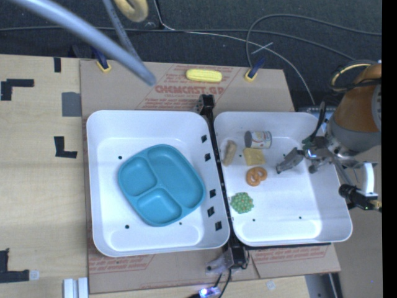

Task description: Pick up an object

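We see five small things clustered in the left half of the right bin (329, 228): a silver can (259, 139) lying on its side, long axis left to right; a tan roll (229, 152) angled far-to-near; a yellow block (253, 156); an orange pretzel (255, 177); a green broccoli-like piece (242, 202) nearest. The gripper (289, 163) hovers right of them, holding nothing. A blue divided plate (161, 184) fills the left bin (105, 228).

Blue divided tray (160, 184) in the left white bin (102, 132), yellow toy corn (203, 76) on cardboard (173, 89) behind the bins
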